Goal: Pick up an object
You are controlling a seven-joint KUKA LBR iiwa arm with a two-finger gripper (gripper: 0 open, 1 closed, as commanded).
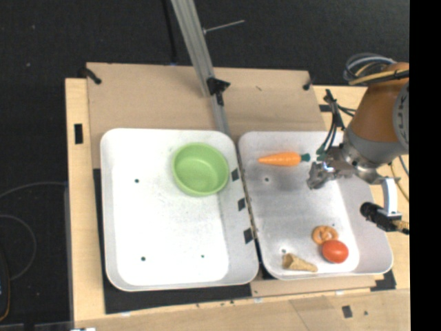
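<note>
I take the carrot (pixel 280 160) as my target, since it lies nearest the gripper (pixel 317 178): just to the gripper's left and a little farther up the bin, its green stub end pointing back toward the fingers and close to them. It looks like a toy, so I judge it light, rigid and smooth, probably a bit slick. Being round and tapered, it will want to roll or squirt out if I pinch near the thin tip. I would close across its thicker middle, fingers set square to its long axis, and come down gently so I do not nudge it away first.

The other pickable pieces sit well apart from the gripper, toward the near end of the same right bin (pixel 289 205): a tomato (pixel 335 252), an orange ring (pixel 322 234) touching or almost touching it, and a cone (pixel 298 262) to their left. The green bowl (pixel 200 169) is far off to the gripper's left, in the left bin (pixel 138 219).

The arm (pixel 375 126) reaches in over the bin's far right side, wrist tipped down, with the gripper low over bare bin floor. From this angle I cannot tell whether it is spread or closed, and I see nothing held in it. The carrot lies free on the bin floor, not yet picked.
</note>
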